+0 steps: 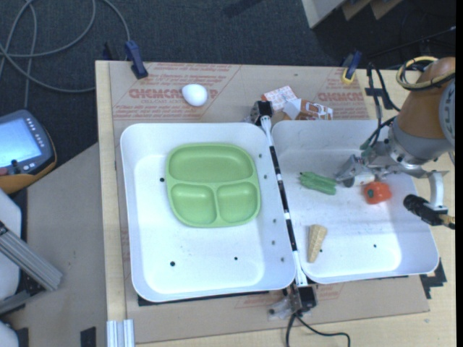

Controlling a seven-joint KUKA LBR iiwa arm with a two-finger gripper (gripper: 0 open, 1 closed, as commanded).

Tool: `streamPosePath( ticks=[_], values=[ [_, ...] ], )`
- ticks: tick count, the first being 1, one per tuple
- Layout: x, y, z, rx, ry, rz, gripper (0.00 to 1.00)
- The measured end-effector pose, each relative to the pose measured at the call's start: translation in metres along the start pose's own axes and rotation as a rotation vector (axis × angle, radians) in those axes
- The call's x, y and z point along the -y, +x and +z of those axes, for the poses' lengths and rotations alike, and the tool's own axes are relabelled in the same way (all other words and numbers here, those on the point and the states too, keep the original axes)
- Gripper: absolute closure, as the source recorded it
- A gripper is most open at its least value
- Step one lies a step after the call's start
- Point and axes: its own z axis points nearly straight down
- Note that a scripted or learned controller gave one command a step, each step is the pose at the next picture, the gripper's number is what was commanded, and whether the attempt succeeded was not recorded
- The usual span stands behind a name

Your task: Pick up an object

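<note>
Far left, off the bench: handheld pendant with lit screen (20, 144), loose grey cable (51, 20) on dark floor above it.
Bench back edge, left: blue clamp (134, 58); white egg-shaped object (194, 94) on the cardboard just behind the left bin.
Left bin (145, 251): holds green three-compartment plate (213, 183), flat, upper middle of bin, one wide section at back and two smaller in front.
Behind the seam between bins: crumpled white-and-orange wrappers (293, 105) on the cardboard.
Seam itself: black strip with white clips running front to back.
Right bin (340, 266): green elongated object, pepper- or pickle-like (317, 183), left of centre, lying slantwise.
Tan cone, ice-cream-cone shape (316, 241), near the front left, wide end toward the back.
Red tomato-like object with green top (376, 192) right of centre, resting on bin floor.
Gripper (352, 172) low over the bin between green object and tomato, just beside both; nothing visibly between its fingers.
Finger spacing: cannot tell from this angle.
Grey arm with orange band (427, 114) coming in from the right over the bin's back right corner.
Second blue clamp (351, 65) at bench back edge, right.
</note>
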Motion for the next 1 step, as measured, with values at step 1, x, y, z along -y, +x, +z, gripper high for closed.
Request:
streamPosePath(
  ticks=[1],
  values=[
    [-0.0022,0.0001,-0.0125,0.002,-0.007,-0.001,1.0]
  ],
)
